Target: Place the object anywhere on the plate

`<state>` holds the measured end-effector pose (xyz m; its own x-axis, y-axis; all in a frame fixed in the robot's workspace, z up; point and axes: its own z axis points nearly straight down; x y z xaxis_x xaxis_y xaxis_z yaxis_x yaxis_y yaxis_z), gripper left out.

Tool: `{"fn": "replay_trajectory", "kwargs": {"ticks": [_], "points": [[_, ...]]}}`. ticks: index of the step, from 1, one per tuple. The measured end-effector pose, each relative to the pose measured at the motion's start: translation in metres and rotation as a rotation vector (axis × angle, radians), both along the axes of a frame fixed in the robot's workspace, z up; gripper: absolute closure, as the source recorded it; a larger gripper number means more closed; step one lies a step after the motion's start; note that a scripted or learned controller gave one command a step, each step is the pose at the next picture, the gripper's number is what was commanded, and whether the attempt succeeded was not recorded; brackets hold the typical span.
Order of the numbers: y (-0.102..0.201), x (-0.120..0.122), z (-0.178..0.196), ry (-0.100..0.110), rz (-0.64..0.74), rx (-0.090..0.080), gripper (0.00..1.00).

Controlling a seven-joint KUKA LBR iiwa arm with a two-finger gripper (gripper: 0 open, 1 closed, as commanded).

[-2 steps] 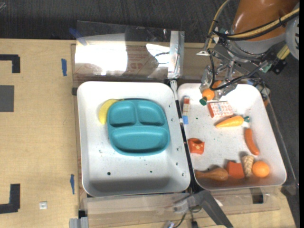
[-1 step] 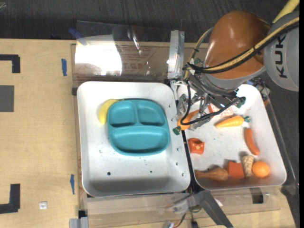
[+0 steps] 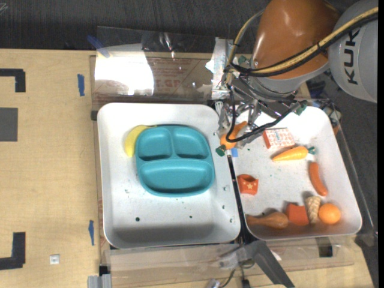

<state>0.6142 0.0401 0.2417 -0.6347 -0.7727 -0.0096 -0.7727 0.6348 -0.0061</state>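
Hovering over the seam between the bins, the gripper (image 3: 235, 131) pinches a small orange object (image 3: 230, 140) at its fingertips, as far as I can see. I note the teal plate (image 3: 174, 159) in the left bin (image 3: 120, 215), well apart from the object.

The gripper (image 3: 231, 131) hangs over the dividing wall between the two bins, at the right bin's (image 3: 345, 161) left edge. An orange object (image 3: 233, 135) sits between its fingers. In the left bin (image 3: 114, 179), a teal divided plate (image 3: 174, 159) lies near the far edge, with a yellow item (image 3: 130, 140) tucked under its left rim. The right bin holds a carrot (image 3: 291, 154), a red-and-white box (image 3: 279, 138), a sausage (image 3: 318, 177), a red block (image 3: 248, 185), a drumstick (image 3: 268, 220) and an orange ball (image 3: 329, 213).
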Motion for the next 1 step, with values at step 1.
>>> {"fn": "replay_trajectory", "kwargs": {"ticks": [1], "points": [[-0.0001, -0.0001, -0.0005, 0.001, 0.000, 0.000, 0.00]]}}
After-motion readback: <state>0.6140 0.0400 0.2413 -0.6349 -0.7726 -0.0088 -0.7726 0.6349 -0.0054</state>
